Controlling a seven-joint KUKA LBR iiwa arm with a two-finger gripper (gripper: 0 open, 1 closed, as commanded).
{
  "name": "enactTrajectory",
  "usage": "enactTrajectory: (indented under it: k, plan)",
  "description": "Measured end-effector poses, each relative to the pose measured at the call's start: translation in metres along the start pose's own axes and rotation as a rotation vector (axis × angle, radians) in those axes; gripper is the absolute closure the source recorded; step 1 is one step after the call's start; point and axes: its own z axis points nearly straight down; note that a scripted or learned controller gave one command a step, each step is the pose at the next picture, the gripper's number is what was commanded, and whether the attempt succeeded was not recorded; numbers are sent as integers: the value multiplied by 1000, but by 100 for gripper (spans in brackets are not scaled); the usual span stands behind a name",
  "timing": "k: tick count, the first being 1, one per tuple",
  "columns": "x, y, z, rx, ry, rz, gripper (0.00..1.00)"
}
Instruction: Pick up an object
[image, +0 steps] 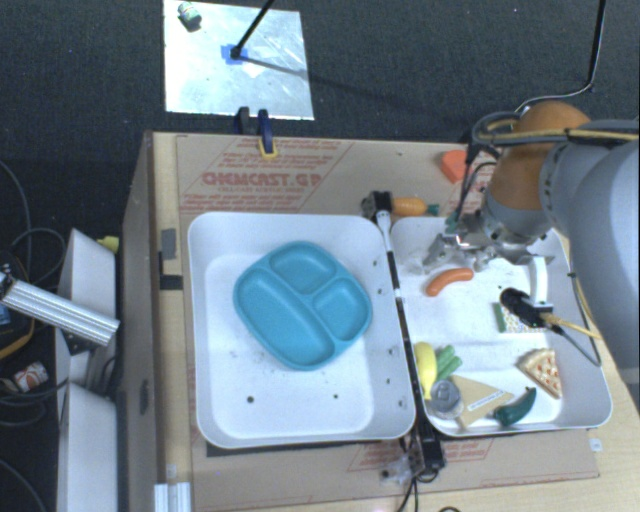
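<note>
Over the right bin (590, 405), the gripper (462, 250) hangs just above the orange sausage (448, 282); whether it is open I cannot tell. Nothing looks lifted yet, so the pick remains undone.

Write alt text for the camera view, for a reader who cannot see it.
A grey robot arm reaches from the right over the right white bin, its gripper low above an orange sausage. That bin also bears a pizza slice, a green pepper and other toy food. The left bin bears a blue divided plate.
</note>
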Motion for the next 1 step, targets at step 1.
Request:
enactTrajectory:
  k: [1]
  plan:
    - [0, 1, -12, -4, -1, -2, 100]
